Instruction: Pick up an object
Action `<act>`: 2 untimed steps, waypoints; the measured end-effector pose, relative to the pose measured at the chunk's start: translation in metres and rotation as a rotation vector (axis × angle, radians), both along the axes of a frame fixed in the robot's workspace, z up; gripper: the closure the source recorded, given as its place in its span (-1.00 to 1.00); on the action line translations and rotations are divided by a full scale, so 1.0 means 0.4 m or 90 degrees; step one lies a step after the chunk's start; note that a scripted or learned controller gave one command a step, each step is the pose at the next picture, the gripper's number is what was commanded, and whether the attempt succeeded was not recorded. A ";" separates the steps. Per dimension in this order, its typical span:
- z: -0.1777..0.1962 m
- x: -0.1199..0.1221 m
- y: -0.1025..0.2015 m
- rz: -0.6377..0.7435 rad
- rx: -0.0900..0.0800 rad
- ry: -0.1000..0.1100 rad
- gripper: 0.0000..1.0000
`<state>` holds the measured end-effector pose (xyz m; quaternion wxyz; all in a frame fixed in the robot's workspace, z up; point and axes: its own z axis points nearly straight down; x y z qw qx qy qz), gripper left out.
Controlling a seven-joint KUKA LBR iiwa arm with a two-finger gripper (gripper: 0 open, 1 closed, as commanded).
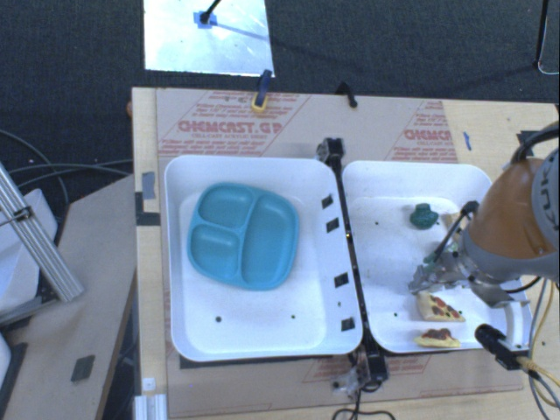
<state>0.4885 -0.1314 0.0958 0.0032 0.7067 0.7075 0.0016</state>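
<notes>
Yellow pizza slice, red-spotted

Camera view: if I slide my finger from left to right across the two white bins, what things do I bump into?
Blue divided plastic plate in the left white bin → row of black clips on the divider → small dark green toy in the right white bin → grey arm with orange band.
</notes>
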 end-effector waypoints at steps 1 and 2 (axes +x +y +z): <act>0.235 0.081 0.245 0.009 0.004 -0.004 1.00; 0.342 -0.005 0.375 0.006 0.003 0.002 1.00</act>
